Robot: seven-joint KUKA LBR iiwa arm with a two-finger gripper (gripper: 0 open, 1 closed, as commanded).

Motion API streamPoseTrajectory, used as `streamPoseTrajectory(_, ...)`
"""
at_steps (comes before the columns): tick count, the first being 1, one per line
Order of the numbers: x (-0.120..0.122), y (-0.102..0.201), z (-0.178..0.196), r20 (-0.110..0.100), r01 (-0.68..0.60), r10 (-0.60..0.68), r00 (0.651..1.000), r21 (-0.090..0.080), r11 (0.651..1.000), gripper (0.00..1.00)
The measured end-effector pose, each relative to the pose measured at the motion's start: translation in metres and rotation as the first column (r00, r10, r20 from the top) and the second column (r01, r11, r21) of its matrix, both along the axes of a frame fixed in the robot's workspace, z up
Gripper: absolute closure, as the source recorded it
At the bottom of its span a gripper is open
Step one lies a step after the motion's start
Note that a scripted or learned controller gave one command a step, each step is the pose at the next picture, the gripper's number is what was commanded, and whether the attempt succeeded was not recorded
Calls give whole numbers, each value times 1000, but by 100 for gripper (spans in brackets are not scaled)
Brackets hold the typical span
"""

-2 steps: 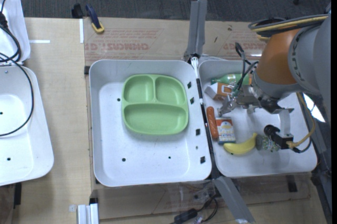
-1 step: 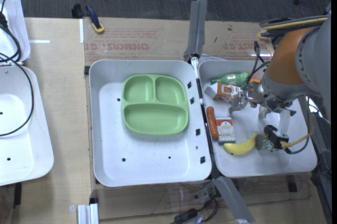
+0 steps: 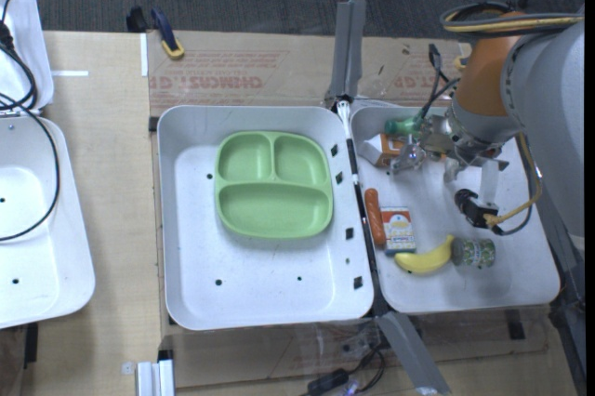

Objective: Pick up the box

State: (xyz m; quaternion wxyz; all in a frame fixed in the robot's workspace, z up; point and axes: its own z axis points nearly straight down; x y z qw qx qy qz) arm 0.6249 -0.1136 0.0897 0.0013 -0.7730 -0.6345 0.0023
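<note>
Bent over the right bin (image 3: 521, 287), the arm hangs its gripper (image 3: 406, 158) beyond the box (image 3: 398, 230); finger state unreadable.

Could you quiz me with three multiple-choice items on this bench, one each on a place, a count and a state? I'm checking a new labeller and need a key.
1. Where does the green divided plate lie?
A. in the left bin
B. in the right bin
C. on the cardboard behind the bins

2. How many compartments does the plate have?
A. two
B. three
C. five

3. How does the small box stand with respect to the gripper?
A. lifted in the jaws
B. lying flat on the bin floor, apart from the gripper
C. set on the plate

Key: 1 A, the plate sits inside the left bin's walls. 2 B, two small sections sit above one long one. 3 B, the box rests beside the banana, while the gripper is nearer the bin's back.
</note>
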Motion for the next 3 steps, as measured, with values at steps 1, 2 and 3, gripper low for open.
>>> streamPoseTrajectory(1, -47, 16, 0, 0, 109, -109, 994, 0, 994, 0)
streamPoseTrajectory(2, -148, -1, 0, -1, 206, -206, 979, 1, 979, 0)
streamPoseTrajectory(3, -85, -8, 7, 0, 235, -235, 972, 0, 972, 0)
